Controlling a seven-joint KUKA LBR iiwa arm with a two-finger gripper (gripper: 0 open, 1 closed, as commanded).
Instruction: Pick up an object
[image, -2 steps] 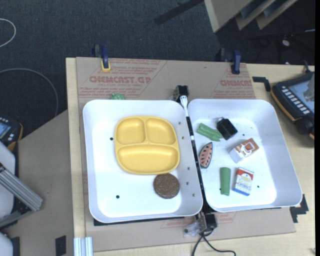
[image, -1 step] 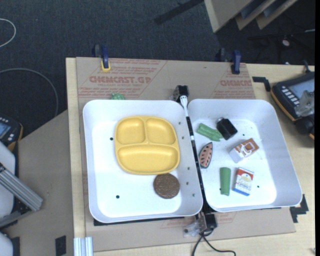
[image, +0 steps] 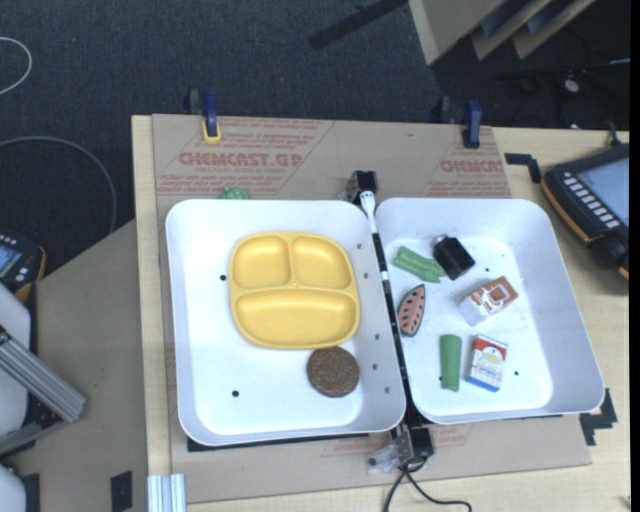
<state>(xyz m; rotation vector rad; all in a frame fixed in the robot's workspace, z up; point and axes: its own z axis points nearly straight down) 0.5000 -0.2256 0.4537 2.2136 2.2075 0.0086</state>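
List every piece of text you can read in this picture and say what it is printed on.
"CHEMCAST GP", red print on the brown board under the bins, left side.
"CHEMCAST", same red print on the board, right side, partly readable.
Two small cartons in the right bin: print too small to read.
Handheld screen at the right: blurred, unreadable.

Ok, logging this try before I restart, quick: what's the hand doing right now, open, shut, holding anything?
Hand: cannot be told from this camera view.

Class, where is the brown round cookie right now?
The brown cookie lies in the left bin, just below the yellow divided plate, near the bin's lower right.
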